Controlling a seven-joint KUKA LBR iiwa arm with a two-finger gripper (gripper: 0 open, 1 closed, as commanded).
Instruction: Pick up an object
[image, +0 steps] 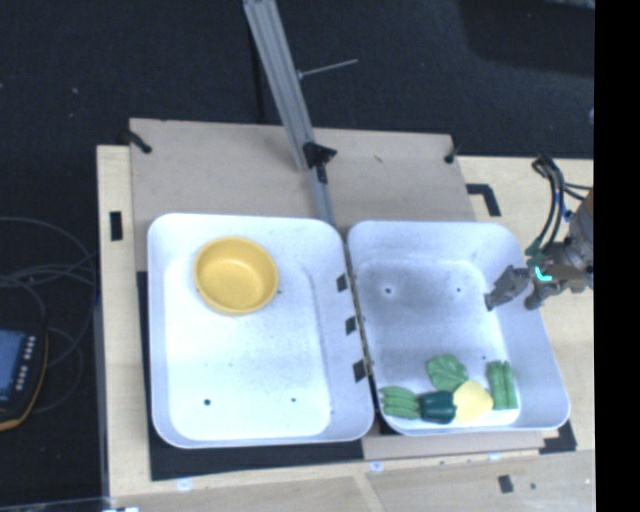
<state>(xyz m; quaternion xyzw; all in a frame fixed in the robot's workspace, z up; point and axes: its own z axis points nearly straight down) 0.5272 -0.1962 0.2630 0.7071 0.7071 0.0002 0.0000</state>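
My gripper (520, 290) hangs over the right edge of the right bin (420, 250), open, with nothing between its fingers. Several small items lie clustered in that bin's near corner, well below the gripper: a green leafy piece (446, 369), a green pepper-like piece (501, 385), a green pod (399, 401), a dark teal block (436, 406) and a yellow lump (472, 402). A yellow bowl (236, 275) sits upright in the far part of the left bin (250, 400).
A grey metal pole (290, 95) slants down from the top to the far end of the seam between the bins. The bins rest on a brown board (390, 170) on the pale bench. A handheld pendant (18, 370) lies at the far left.
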